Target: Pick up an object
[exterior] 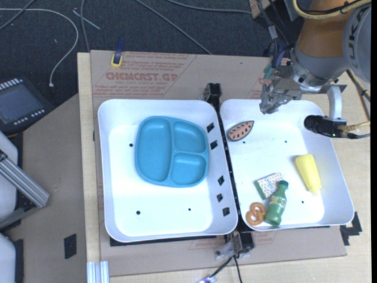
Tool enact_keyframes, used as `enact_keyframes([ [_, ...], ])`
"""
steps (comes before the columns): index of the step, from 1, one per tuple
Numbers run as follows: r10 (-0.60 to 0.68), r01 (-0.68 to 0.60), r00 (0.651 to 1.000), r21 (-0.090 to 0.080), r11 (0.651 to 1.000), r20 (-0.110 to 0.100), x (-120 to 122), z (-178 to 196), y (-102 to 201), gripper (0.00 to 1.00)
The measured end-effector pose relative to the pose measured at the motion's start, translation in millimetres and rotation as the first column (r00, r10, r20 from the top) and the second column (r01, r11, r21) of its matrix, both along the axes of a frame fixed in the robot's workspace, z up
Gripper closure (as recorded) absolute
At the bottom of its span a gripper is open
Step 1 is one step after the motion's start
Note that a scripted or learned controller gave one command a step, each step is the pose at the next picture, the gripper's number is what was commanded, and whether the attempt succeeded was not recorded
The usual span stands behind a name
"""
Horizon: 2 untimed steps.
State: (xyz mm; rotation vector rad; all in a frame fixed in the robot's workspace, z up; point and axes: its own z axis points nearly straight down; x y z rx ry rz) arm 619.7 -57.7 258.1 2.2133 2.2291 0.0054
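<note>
The tool (272,105), grip unreadable from here, hangs at the right bin's (330,217) far rim near the slice (240,130), which looks flat enough to slip a pinch.

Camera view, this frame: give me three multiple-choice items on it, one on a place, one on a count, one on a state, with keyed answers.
1. Where does the blue divided plate lie?
A. left bin
B. right bin
C. on the bench outside the bins

2. How many loose things lie in the right bin?
A. two
B. five
C. eight

3. How does the green bottle lie?
A. standing alone at the bin's middle
B. lying against the orange ring
C. between the gripper's fingers

Answers: 1 A, the plate sits inside the left bin. 2 B, a brown slice, a yellow piece, a patterned card, the bottle and the ring. 3 B, the bottle lies beside the ring, touching it, far from the gripper.
</note>
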Motion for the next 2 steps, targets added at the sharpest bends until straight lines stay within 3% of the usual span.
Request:
enact_keyframes([
  [2,-0.002,0.002,1.0,0.0,1.0,-0.004,11,-22,102,1.0],
])
